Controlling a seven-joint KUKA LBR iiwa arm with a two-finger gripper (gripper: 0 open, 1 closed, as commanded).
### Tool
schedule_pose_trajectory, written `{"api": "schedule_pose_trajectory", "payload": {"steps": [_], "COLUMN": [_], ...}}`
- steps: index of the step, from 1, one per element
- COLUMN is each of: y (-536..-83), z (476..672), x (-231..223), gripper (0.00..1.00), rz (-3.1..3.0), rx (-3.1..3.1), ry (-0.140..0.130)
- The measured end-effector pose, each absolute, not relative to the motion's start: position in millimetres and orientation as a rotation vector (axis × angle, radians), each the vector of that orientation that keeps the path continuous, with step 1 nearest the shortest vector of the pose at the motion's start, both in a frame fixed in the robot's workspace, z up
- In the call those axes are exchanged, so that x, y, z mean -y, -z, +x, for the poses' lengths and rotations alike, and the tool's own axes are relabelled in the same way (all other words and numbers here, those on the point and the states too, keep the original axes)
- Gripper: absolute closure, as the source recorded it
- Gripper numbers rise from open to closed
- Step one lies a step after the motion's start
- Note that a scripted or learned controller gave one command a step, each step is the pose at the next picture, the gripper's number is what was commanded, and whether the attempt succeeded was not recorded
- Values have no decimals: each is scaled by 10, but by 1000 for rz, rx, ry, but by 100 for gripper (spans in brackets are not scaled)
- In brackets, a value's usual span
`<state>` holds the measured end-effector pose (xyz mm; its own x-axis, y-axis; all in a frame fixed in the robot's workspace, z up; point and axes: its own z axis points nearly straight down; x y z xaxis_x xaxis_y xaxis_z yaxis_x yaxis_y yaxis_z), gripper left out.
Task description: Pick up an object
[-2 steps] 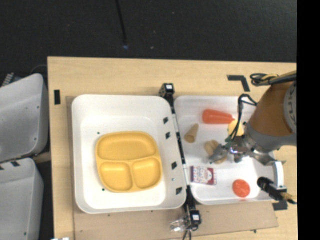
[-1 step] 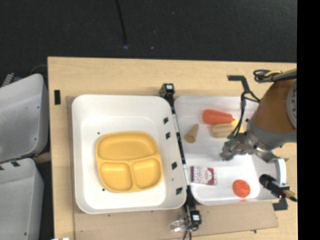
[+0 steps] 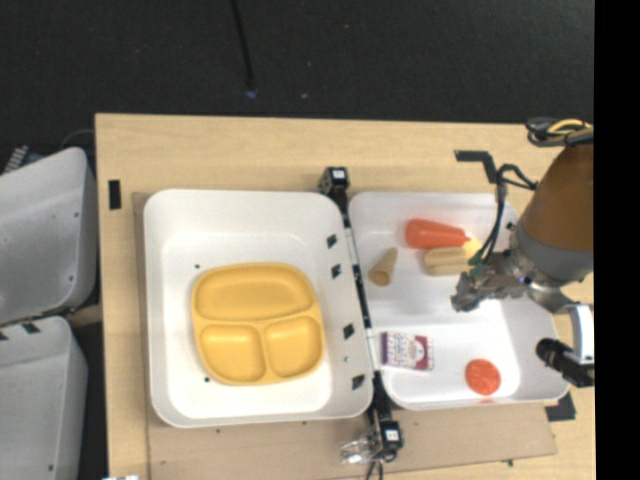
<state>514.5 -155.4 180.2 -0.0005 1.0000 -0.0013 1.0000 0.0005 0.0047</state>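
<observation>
Now, starting from the left, the left bin [image 3: 160, 298] holds a yellow tray [image 3: 258, 321] with three compartments, lying flat near the middle. Nothing lies on the tray as far as I can see.

Across the divider, the right bin [image 3: 440, 393] holds the loose objects. Near its left wall lies a small tan cork [image 3: 383, 265], tilted. Below it, close to the front left corner, lies a flat packet [image 3: 406, 350] with a purple print. Further right, at the back, is an orange carrot [image 3: 435, 234], and just below it a beige roll [image 3: 446, 259] with a yellow end. Near the front is a small red ball [image 3: 483, 376], well apart from the others.

The gripper [image 3: 473, 293] hangs low over the right part of this bin, just beside the right end of the roll. Its tip is dark and blurred, so I cannot tell if the jaws are open or closed, and I see no object between them.

I judge the step is the approach, before any grasp. The roll looks like the nearest target. The next move would need the gripper centred over one object, then lowered straight, because the carrot and the roll lie close together and one could be pushed aside
</observation>
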Motion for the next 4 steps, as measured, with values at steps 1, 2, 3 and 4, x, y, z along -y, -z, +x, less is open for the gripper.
{"api": "schedule_pose_trajectory", "payload": {"steps": [1,2,3,4], "y": [-2318,-2275,-2383,-2480], "z": [5164,5256,5371,5420], "x": [1565,1127,632,156], "gripper": [100,100,100,100], "rz": [2214,2214,2213,2213], "rx": [-2220,-2228,-2228,-2229], "ry": [-5,-3,-4,-3]}}
